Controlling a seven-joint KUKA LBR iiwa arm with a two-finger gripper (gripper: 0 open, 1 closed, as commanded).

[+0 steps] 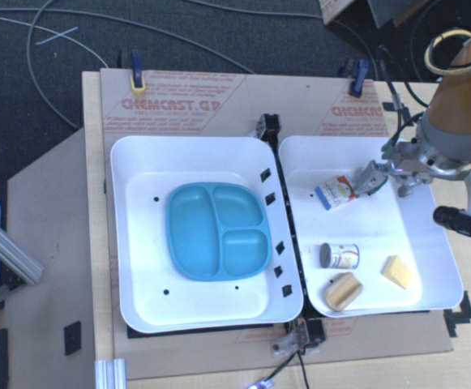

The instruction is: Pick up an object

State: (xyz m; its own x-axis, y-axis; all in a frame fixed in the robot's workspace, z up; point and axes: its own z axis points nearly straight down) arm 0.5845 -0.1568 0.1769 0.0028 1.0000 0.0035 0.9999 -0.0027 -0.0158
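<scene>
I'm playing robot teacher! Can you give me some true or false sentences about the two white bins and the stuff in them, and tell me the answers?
1. A blue divided plate lies in the left bin. True.
2. The small can stands upright. False: it lies on its side in the right bin.
3. The yellow wedge is on the plate. False: it is in the right bin.
4. The hand is over the right bin, near the small packet. True.
5. A tan block lies below the can. True.
</scene>
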